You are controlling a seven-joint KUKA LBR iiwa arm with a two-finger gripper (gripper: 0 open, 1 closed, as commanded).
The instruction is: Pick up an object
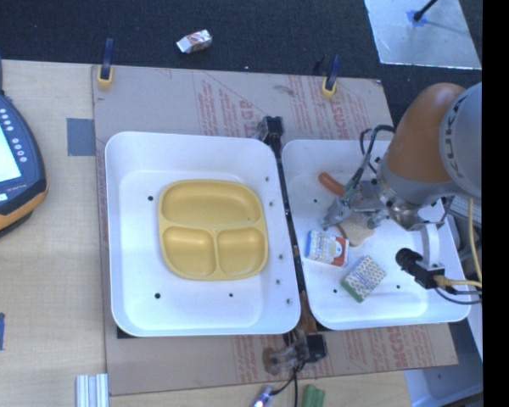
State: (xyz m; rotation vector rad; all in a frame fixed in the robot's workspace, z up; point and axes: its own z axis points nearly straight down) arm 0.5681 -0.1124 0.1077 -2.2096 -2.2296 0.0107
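White right bin [322, 312] = ref | gripper [349, 213] low in bin centre, jaw state n/k, grasp unconfirmed | carton [327, 248] just below gripper, packet [362, 277] nr front | pick not done, lift pending

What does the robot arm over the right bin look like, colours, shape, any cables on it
The arm is bulky and rounded, grey with a broad orange band above the wrist. Its gripper is a small cluster of metallic grey parts. Thin dark cables loop along the wrist, and a black fitting with a yellow cable sits beside it, toward the view's right edge.
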